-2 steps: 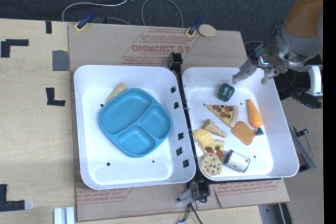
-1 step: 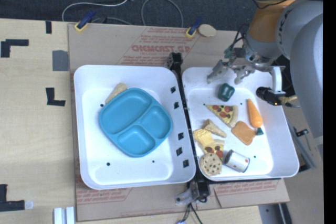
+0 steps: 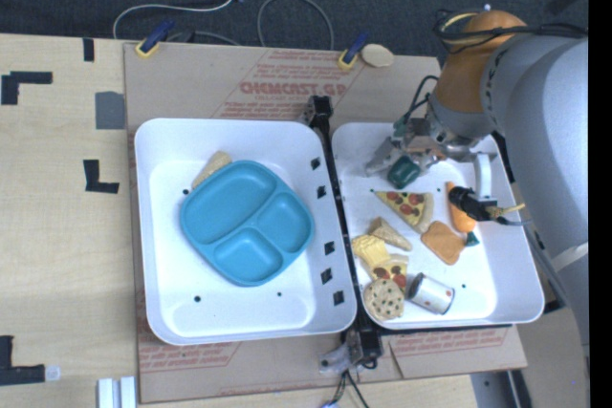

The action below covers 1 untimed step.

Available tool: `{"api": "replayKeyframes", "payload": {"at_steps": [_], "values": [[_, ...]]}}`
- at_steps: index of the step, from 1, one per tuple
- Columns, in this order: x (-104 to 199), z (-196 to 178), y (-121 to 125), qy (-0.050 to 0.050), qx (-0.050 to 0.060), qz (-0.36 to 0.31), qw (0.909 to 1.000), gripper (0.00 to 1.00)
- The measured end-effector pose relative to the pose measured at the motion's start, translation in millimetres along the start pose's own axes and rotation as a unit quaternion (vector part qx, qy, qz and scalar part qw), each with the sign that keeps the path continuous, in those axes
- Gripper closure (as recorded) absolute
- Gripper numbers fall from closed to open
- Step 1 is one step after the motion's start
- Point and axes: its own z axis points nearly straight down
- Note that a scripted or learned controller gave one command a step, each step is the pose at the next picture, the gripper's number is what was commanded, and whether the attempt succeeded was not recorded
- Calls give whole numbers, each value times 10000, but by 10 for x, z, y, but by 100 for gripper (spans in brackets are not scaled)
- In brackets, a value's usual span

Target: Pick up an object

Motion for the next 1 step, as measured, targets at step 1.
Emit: {"api": "replayKeyframes", "payload": {"at_steps": [1], "values": [[-1, -135, 12, -6, -8, -5, 10000, 100]]}}
